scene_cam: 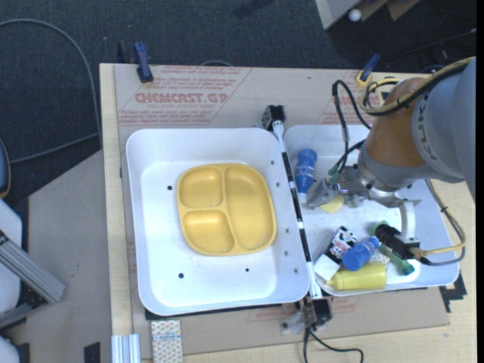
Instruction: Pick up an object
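Observation:
My gripper [324, 193] hangs low in the right bin [446, 274], near its left middle. A small yellow piece [333, 206] lies just below and to the right of its tip, partly hidden by it. A blue bottle [305, 169] lies to the gripper's upper left, along the bin's left wall. Toward the front of the bin are a black-and-white patterned item [342, 243], a second blue bottle [361, 252], a long yellow object [361, 280] and a green marker [401, 262]. Nothing is visibly held.
The left bin [151, 278] holds a yellow divided plate [226, 207] at its middle. The grey arm with its orange band [393, 138] reaches in over the right bin's back right part. Cables loop behind the wrist.

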{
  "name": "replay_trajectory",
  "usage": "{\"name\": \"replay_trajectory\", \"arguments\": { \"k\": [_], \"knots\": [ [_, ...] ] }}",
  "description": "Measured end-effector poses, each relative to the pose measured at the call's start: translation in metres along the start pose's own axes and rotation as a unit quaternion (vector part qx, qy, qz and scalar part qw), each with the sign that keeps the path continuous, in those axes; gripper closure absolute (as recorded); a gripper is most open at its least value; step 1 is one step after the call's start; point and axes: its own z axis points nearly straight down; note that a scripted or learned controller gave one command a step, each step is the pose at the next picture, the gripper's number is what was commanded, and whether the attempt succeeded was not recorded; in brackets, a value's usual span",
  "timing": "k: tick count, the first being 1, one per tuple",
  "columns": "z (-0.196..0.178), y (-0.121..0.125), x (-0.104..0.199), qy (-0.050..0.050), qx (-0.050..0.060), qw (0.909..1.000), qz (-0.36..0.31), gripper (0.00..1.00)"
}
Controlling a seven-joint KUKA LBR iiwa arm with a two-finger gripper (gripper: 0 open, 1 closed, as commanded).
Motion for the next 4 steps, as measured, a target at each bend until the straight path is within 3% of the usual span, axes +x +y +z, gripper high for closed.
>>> {"name": "replay_trajectory", "arguments": {
  "k": [1,2,3,4],
  "knots": [
    [-0.001,0.1,-0.043,0.0,-0.001,1.0,-0.001,0.0],
    [-0.001,0.044,-0.01,-0.003,-0.002,1.0,0.001,0.0],
    [-0.001,0.037,-0.011,-0.003,-0.001,1.0,0.001,0.0],
    [-0.01,0.037,-0.008,-0.001,-0.001,1.0,0.0,1.0]
  ]
}}
